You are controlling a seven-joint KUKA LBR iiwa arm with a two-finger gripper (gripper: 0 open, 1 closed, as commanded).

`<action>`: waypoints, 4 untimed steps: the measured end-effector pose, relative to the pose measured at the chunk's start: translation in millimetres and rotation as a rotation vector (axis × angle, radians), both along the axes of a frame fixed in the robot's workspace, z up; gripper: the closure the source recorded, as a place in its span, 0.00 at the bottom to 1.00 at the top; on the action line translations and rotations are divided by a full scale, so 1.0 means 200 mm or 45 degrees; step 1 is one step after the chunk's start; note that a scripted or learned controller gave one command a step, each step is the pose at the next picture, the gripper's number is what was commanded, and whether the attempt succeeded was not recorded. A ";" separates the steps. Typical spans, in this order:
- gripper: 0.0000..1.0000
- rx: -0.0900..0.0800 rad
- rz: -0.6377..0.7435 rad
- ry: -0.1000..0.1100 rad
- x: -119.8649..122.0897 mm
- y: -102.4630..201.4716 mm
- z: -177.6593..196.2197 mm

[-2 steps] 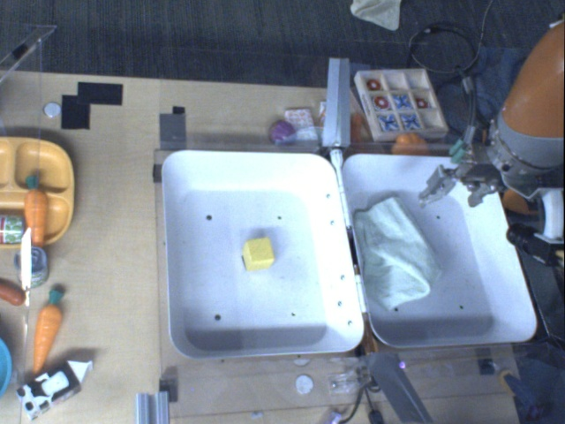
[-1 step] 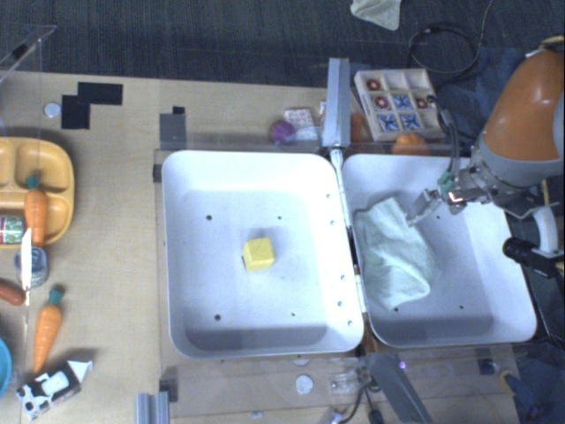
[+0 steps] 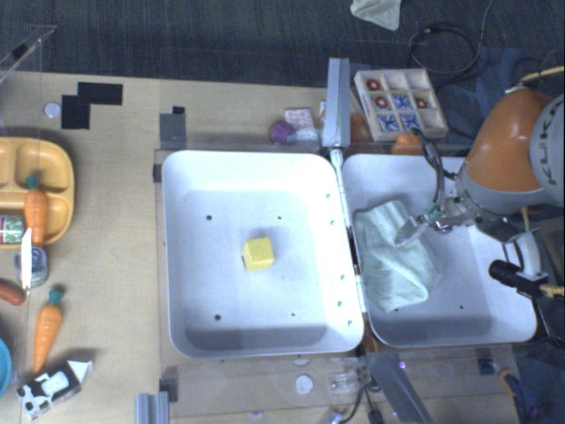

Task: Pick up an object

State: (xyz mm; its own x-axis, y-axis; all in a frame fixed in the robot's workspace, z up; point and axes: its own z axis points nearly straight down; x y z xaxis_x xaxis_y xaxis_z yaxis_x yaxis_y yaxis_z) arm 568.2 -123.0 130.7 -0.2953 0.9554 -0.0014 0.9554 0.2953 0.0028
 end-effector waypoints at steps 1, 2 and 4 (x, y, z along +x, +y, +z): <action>0.00 -0.002 0.081 -0.013 0.35 0.03 -0.21; 0.00 0.000 0.043 -0.005 0.13 0.06 0.00; 1.00 -0.002 0.112 -0.025 0.30 0.17 -0.14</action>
